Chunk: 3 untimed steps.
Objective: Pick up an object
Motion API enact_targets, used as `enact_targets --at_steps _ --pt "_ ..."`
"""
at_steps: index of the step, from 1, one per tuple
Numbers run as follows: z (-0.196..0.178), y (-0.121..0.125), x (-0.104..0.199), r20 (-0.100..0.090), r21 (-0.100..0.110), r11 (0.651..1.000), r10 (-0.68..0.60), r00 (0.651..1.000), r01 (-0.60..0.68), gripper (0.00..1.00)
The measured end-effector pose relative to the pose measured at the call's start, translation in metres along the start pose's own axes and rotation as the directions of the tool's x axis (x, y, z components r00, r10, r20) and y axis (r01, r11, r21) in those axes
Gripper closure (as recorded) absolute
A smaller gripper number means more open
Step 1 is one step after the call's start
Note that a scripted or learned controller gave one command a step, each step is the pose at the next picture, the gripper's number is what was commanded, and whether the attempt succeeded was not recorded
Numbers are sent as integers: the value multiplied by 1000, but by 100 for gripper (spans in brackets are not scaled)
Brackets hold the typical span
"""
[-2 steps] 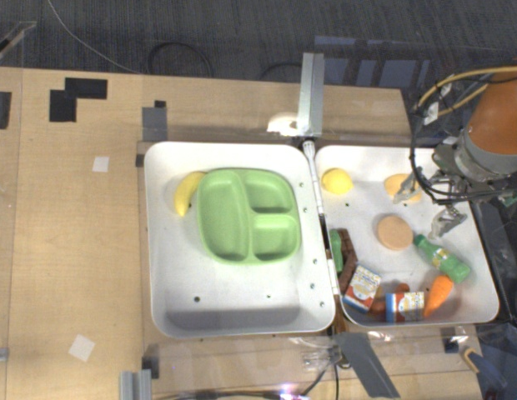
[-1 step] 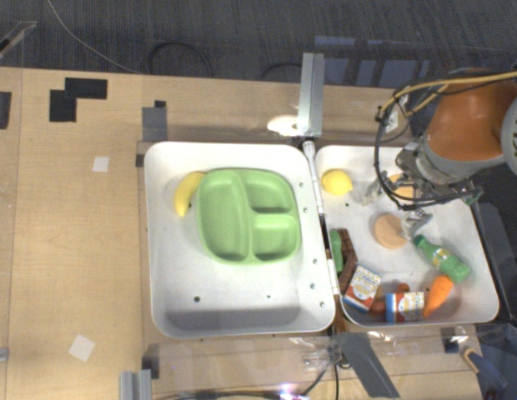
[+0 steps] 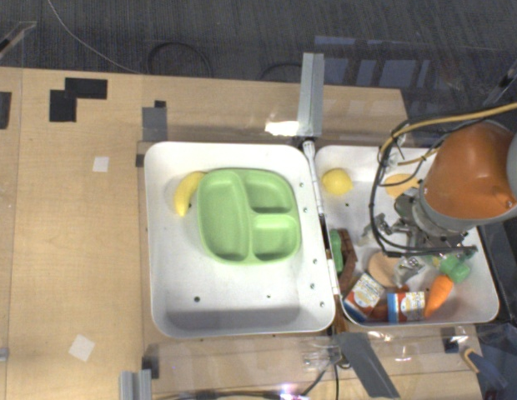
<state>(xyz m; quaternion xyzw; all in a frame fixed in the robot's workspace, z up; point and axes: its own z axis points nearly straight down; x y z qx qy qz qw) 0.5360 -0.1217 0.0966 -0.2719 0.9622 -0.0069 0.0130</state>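
1. In the camera view, a wooden surface (image 3: 67, 248) carried two shallow white bins side by side, the left bin (image 3: 171, 290) and the right bin (image 3: 484, 302).
2. The left bin held a green divided tray (image 3: 246, 215) lying flat in its upper half, with three compartments facing up.
3. A yellow banana (image 3: 186, 192) lay just beside the tray's left edge, partly tucked under it.
4. The right bin held a yellow lemon (image 3: 336, 181) near its upper left corner, well apart from the clutter lower down.
5. An orange carrot with a green top (image 3: 442, 290) lay tilted near the bin's lower right side.
6. A small can with a blue and red label (image 3: 406, 305) lay on its side just beside the carrot, along the lower wall.
7. A small white packet (image 3: 364, 291) sat to the left of the can, and a dark brown thing (image 3: 348, 261) lay next to the bin's left wall; what it was could not be told.
8. A tan round thing (image 3: 382, 269) lay between the packet and the arm's tip.
9. The arm (image 3: 471, 177) reached in from the right, its orange band over the right bin, with cables looping around it.
10. The pincer (image 3: 413, 261) hung low over the middle of the right bin, just above the tan round thing and the can; whether it was open or closed could not be told.
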Motion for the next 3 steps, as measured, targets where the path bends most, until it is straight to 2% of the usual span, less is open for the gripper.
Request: enact_targets --at_steps 1,2,3 --pt "-14 -63 -22 -9 -14 988 -155 988 155 0" --pt "5 8 -1 -7 -13 994 -104 995 104 0" --pt "4 -29 54 -2 -1 990 -141 990 141 0"
